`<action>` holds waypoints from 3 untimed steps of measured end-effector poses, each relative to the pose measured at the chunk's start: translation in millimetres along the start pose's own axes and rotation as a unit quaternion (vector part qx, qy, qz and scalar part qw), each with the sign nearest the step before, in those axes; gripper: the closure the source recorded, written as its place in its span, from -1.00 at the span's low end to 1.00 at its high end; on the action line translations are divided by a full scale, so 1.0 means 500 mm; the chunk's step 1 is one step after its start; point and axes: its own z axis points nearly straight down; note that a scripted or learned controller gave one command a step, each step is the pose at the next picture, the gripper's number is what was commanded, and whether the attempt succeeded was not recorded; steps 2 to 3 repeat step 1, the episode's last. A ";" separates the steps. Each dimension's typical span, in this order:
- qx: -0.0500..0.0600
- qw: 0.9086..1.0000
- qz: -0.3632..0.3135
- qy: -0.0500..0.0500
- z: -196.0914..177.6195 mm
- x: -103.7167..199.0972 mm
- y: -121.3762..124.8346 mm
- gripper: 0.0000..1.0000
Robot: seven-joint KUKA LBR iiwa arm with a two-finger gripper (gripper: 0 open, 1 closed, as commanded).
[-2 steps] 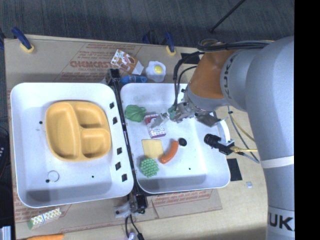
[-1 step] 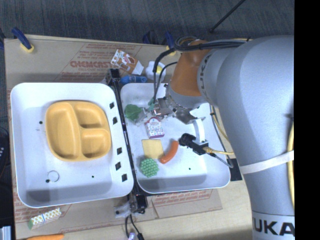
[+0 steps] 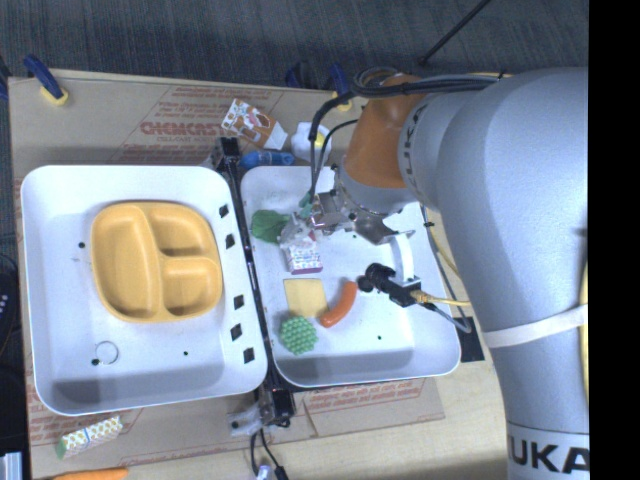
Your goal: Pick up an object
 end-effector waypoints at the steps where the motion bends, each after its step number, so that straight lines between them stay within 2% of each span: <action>1: 0.001 0.990 0.138 0.001 -0.180 0.076 -0.014 1.00; 3: 0.001 0.990 0.138 0.001 -0.180 0.076 -0.014 1.00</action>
